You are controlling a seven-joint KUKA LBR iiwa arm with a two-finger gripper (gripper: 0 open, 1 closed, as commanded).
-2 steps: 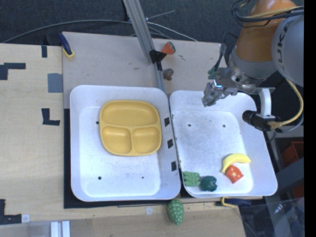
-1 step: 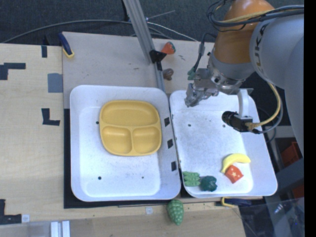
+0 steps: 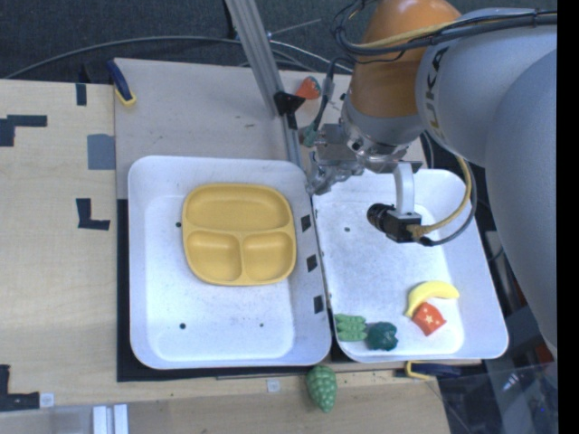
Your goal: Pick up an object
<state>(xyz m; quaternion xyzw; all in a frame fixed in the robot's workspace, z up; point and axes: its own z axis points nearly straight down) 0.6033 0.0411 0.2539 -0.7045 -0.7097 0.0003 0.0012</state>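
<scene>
My gripper (image 3: 318,181) hangs at the far left corner of the right bin (image 3: 380,269), just over the rim between the two bins. Nothing shows in it. A yellow banana (image 3: 432,292) and a red block (image 3: 429,319) lie together near the right bin's front right. Two green toys, a lighter one (image 3: 350,326) and a darker one (image 3: 382,335), sit at that bin's front left edge. All of these are well in front of the gripper.
A yellow divided plate (image 3: 240,233) lies in the left bin (image 3: 163,315). A green bunch of grapes (image 3: 321,387) rests on the bench in front of the bins. A slanted metal post (image 3: 262,52) stands behind the bins, close to the wrist.
</scene>
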